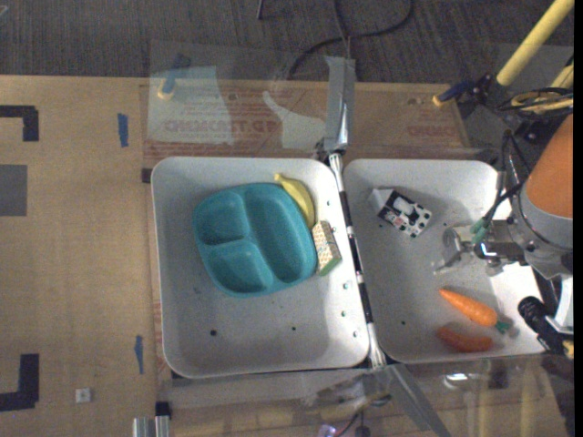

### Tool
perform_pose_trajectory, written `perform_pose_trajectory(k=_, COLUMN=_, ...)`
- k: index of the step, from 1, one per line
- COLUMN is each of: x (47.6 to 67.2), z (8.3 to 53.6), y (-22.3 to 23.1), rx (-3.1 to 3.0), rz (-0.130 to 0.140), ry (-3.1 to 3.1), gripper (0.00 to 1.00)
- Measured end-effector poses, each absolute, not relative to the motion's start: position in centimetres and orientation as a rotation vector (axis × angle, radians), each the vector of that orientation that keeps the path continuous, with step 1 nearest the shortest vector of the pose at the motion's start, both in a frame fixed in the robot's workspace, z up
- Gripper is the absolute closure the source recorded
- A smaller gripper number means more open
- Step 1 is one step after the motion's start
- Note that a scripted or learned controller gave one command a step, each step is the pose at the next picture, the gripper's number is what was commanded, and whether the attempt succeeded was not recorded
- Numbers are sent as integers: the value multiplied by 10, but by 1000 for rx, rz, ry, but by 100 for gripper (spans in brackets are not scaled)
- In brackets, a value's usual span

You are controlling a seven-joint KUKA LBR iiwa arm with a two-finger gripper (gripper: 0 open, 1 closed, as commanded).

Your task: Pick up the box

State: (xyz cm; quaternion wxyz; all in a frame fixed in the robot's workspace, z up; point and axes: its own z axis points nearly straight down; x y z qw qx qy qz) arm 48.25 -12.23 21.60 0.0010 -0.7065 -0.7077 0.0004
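The box [404,213], a small white one with black printing, lies in the right-hand bin [460,171], in that bin's upper left part, near the divider between the two bins. Its long axis runs slantwise, from upper left down to lower right. The gripper [460,247] hovers further to the right and a little lower, over the middle of the same bin, with the arm's grey wrist and orange band behind it at the right edge. So the box lies up and to the left of the fingers, near but apart, with bare bin floor between them. The fingers look released, spread slightly with nothing between them, though the metal is small and glinting and hard to read.

Below the gripper lie a carrot [471,308] and a reddish piece [465,339]. The left bin [182,335] holds a teal tray [255,239], a banana [299,195] and a small patterned block [325,245].

To my eye the next move needs a short shift leftward and upward, with the fingers turned to close across the box's short side.
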Motion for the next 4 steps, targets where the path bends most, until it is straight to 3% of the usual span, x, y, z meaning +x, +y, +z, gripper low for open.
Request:
perform_pose_trajectory(k=1, x=479, z=158, y=-136, rx=-2232, rz=1, ry=-2209, gripper=0)
perform_pose_trajectory(k=2, x=551, z=88, y=-100, rx=-2263, rz=-9, ry=-2192, gripper=0)
perform_pose_trajectory(k=3, x=552, z=99, y=-105, rx=-2275, rz=-10, ry=-2188, gripper=100)
perform_pose_trajectory(k=4, x=490, z=242, y=-194, rx=-2124, rz=-1, ry=-2319, gripper=100)
